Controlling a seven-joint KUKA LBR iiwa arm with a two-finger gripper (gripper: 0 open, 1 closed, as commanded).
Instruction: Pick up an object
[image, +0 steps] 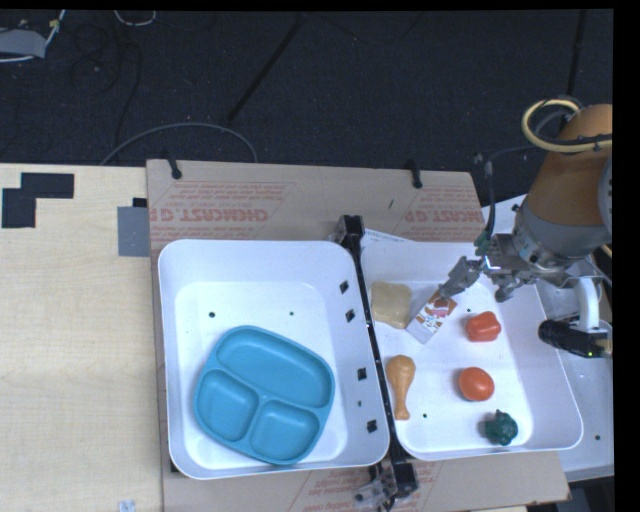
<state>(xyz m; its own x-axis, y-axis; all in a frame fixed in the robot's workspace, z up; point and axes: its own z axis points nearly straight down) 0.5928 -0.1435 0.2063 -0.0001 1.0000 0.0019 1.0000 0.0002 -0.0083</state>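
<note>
My gripper (482, 283) hangs over the far part of the right bin (545, 420), and its two grey fingers stand apart, open. A small white and red packet (432, 316) lies tilted right at the tip of the left finger (460, 277), not between the two fingers. To the right of the packet sits a red tomato-like piece (483, 326), just below the gripper. A second red piece (476, 383) rests nearer the front. A beige block (390, 303) lies left of the packet.
A tan drumstick (400, 385) lies by the divider between the bins. A dark green lump (501, 428) sits at the right bin's front corner. The left bin (190, 270) holds a blue divided plate (264, 394). Cardboard lies under both bins.
</note>
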